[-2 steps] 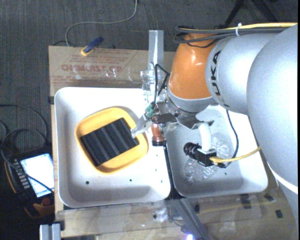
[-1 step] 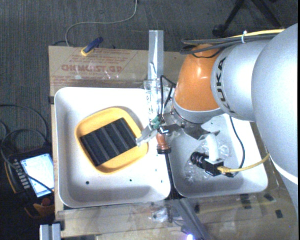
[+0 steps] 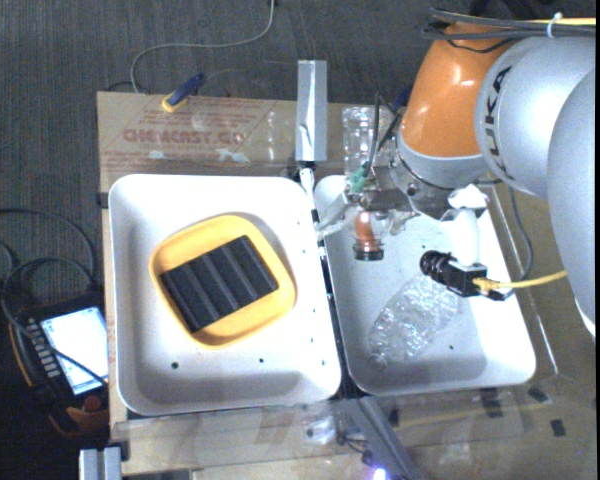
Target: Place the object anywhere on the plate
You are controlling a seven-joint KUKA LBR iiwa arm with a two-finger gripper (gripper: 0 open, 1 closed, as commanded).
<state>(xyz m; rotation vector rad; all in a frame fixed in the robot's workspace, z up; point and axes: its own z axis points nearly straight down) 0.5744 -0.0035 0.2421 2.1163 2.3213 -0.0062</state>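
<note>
Risk of losing copper-coloured object [image 3: 368,240] under gripper [image 3: 366,216] at right bin [image 3: 500,363] wall, short of yellow plate [image 3: 278,306], given possibly weak hold; grip state unreadable from above.

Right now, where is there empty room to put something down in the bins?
Left bin: bare white floor in front of and left of the yellow plate. Right bin: crowded, with the clear plastic bottle and the end effector; only its front right corner is bare.
</note>
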